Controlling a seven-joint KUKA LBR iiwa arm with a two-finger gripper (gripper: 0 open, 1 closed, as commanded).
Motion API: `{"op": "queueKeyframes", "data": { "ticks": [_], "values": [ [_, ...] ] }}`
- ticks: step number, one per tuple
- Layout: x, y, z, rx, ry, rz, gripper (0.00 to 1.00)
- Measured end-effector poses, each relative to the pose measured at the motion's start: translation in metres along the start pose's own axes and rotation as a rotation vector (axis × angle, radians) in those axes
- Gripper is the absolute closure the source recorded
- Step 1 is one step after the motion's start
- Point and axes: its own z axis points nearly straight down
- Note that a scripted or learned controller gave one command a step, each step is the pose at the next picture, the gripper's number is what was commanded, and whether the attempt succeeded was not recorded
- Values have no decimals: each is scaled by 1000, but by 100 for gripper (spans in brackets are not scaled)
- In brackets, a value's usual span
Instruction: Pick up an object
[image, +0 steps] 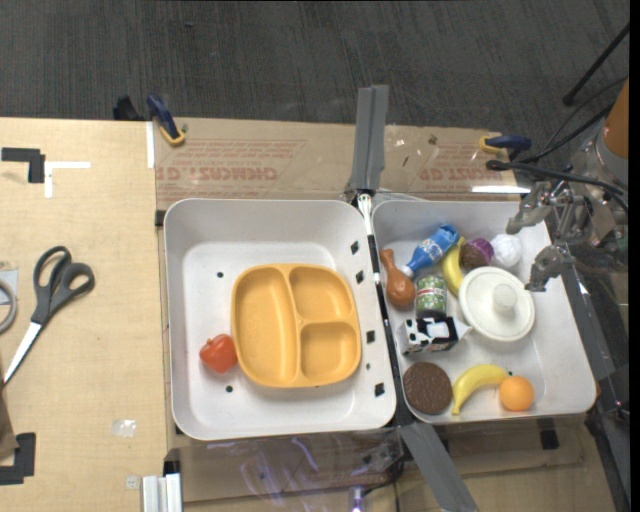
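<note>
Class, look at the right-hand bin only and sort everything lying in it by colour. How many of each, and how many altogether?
Yellow: 2, a banana and a second banana
White: 2, a lidded bowl and a ball
Brown: 2, a drumstick and a cookie
Orange: 1, an orange
Blue: 1, a bottle
Green: 1, a can
Purple: 1, a purple piece
Black and white: 1, a carton
Total: 11

In the right bin (585, 395) before me lie a white lidded bowl (497, 303), a blue bottle (432, 249) on its side, and a small green can (431, 293). There is a brown drumstick (397, 281), a black-and-white cow carton (430, 334) and a dark round cookie (427, 387). One banana (476, 382) curves beside an orange (516, 393); another (452, 269) is tucked against the bowl. In the left bin (190, 300) a yellow divided plate (296, 325) sits flat, a red tomato (217, 352) touching its left edge.
</note>
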Motion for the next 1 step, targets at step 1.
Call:
{"op": "queueKeyframes", "data": {
  "ticks": [1],
  "values": [
    [-13,36,153,2,-13,-49,0]
  ]
}}
